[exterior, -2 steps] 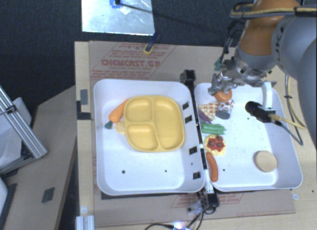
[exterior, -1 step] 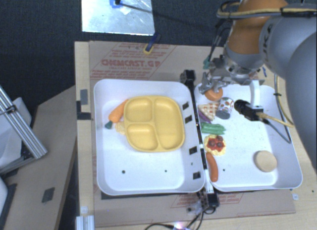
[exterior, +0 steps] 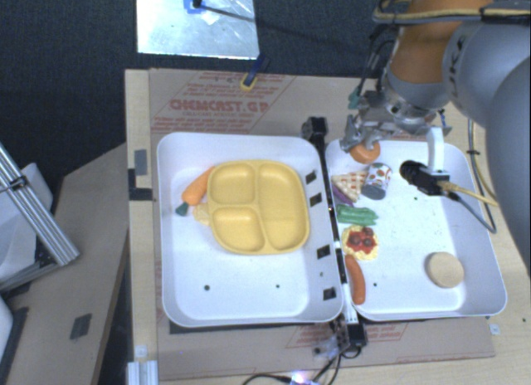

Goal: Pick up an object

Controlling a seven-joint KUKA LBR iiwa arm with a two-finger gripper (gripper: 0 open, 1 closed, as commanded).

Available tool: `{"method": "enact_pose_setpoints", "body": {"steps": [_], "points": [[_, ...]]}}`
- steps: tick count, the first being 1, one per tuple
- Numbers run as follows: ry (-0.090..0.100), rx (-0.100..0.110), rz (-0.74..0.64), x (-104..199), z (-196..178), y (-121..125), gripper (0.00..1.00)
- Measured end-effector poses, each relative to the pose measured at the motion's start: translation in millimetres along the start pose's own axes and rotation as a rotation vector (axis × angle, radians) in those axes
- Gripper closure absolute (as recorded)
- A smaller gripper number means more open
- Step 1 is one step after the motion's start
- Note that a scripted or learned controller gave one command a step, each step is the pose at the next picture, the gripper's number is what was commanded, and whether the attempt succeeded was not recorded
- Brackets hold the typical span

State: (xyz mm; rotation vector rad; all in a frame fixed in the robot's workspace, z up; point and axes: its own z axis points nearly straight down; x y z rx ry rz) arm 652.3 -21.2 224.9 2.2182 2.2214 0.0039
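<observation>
**Arm pose.** The grey arm (exterior: pixel 489 51) enters from the right of the camera view, with its orange band at the top. It angles down and to the left towards the far left corner of the right bin (exterior: pixel 477 234). The end effector (exterior: pixel 363 136) sits low over that corner. Its state, apart or together, cannot be told from this view. An orange round item (exterior: pixel 363 153) lies directly below the end effector and appears to touch it. Whether the item is clamped cannot be confirmed.

**Left bin.** The left bin (exterior: pixel 178 292) holds a yellow divided plate (exterior: pixel 253 207) with three compartments, set near the bin's centre. A carrot (exterior: pixel 197 186) lies tilted against the plate's left edge.

**Right bin.** All items except one lie along the left side:
- A pizza slice (exterior: pixel 349 184) lies near the orange round item.
- A small can (exterior: pixel 377 181) lies just beside the pizza slice, on its right.
- A green pod (exterior: pixel 358 215) lies below the pizza slice.
- A yellow-and-red piece (exterior: pixel 362 241) lies below the pod.
- A sausage (exterior: pixel 355 279) lies nearest the front wall.
- A round tan biscuit (exterior: pixel 445 269) lies well apart from the others, towards the front right.

**Support.** Both bins rest on a cardboard sheet (exterior: pixel 216 103) on the tabletop (exterior: pixel 95 209).
</observation>
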Motion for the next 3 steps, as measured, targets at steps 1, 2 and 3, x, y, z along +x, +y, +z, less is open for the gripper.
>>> {"method": "enact_pose_setpoints", "body": {"steps": [1, 2, 3], "points": [[0.000, 0.000, -0.004, 15, 8, 5, 1.00], [-0.001, 0.003, 0.001, 6, 10, -2, 1.00], [0.000, 0.000, -0.004, 20, -5, 2, 1.00]]}}
